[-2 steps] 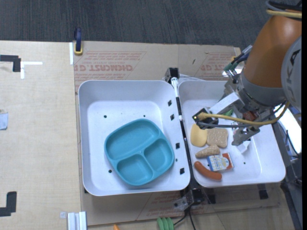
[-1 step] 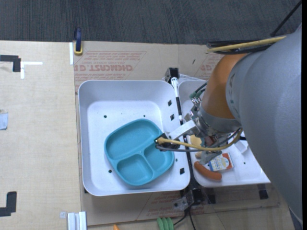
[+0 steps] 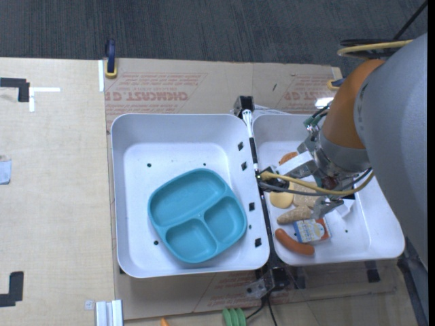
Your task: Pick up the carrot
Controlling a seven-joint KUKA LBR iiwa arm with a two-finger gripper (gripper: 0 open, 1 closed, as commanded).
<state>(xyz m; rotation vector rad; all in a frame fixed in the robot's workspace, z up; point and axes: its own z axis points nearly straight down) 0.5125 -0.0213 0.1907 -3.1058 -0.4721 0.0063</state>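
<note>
— Blue plastic: one divided tray (image 3: pixel 197 214), three compartments, lying in the left bin (image 3: pixel 129 182).

— And the right bin (image 3: pixel 380 240)?

— Assorted toy food. The carrot (image 3: pixel 294 243), orange, lies near the front wall, left of centre, touching a small printed packet (image 3: pixel 312 231). Behind it a pale knobbly piece (image 3: pixel 295 215), a yellowish round one (image 3: pixel 281 199), and a thin red item (image 3: pixel 288 158) farther back.

— The gripper (image 3: pixel 326 194)?

— Low over the bin's middle, behind the carrot. Wrist and cables cover the fingers; I cannot tell their spread or any hold.

Dark grey carpet floor (image 3: pixel 204 15) beyond, pale wooden bench (image 3: pixel 51 195), brown cardboard sheet (image 3: pixel 177 90) on it
</note>
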